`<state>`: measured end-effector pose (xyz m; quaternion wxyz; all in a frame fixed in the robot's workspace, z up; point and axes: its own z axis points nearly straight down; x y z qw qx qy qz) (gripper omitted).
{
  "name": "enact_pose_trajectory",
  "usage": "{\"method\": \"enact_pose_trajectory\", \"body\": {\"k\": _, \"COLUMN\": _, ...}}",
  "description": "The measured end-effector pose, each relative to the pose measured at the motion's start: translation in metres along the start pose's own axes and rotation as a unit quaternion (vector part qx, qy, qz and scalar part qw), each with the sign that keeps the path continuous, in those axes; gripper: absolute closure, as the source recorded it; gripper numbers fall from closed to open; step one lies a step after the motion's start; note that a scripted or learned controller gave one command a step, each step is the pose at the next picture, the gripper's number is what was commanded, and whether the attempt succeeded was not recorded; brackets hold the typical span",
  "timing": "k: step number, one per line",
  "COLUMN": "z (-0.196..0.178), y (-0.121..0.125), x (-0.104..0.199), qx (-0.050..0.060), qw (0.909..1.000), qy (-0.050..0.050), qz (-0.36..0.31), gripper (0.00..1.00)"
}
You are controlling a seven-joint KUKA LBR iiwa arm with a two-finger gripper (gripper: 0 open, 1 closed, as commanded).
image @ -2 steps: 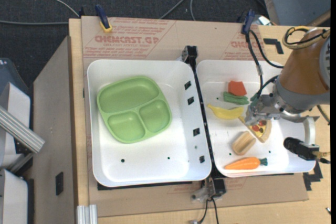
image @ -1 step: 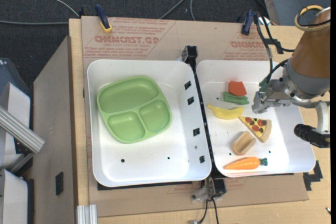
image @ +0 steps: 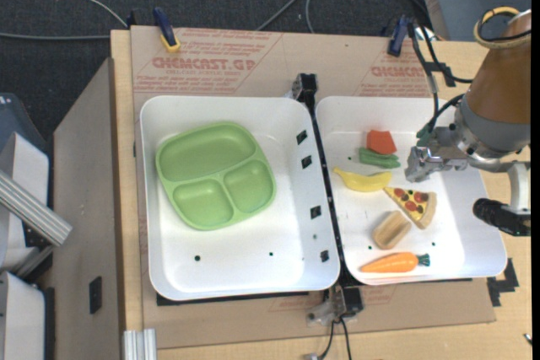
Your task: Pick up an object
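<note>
Reaching in from the frame's right, the arm (image: 502, 88) is angled down over the right bin (image: 472, 261); its tool (image: 419, 166) is poised just right of the banana (image: 364, 180); its grip cannot be told.

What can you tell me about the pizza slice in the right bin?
The pizza slice looks like a plastic toy wedge: tan crust edge, yellow top with red spots. It lies flat on the floor of the right bin, its point toward the upper left. Its lower edge meets or nearly meets the bread piece. The end effector hovers above, apart from it.
</note>
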<state>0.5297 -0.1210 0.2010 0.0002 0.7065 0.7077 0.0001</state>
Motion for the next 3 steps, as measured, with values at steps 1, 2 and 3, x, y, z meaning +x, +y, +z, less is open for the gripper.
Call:
{"method": "enact_pose_trajectory", "body": {"k": 1, "z": -0.014, "y": -0.001, "x": 0.055, "qx": -0.001, "qw": 1.0, "qy": 0.001, "qz": -0.003, "gripper": 1.0}}
{"method": "enact_pose_trajectory", "body": {"k": 2, "z": -0.025, "y": -0.003, "x": 0.107, "qx": 0.0, "qw": 1.0, "qy": 0.001, "qz": -0.003, "gripper": 1.0}}
{"method": "enact_pose_trajectory", "body": {"k": 3, "z": -0.025, "y": 0.007, "x": 0.169, "qx": 0.001, "qw": 1.0, "qy": 0.001, "qz": -0.004, "gripper": 1.0}}
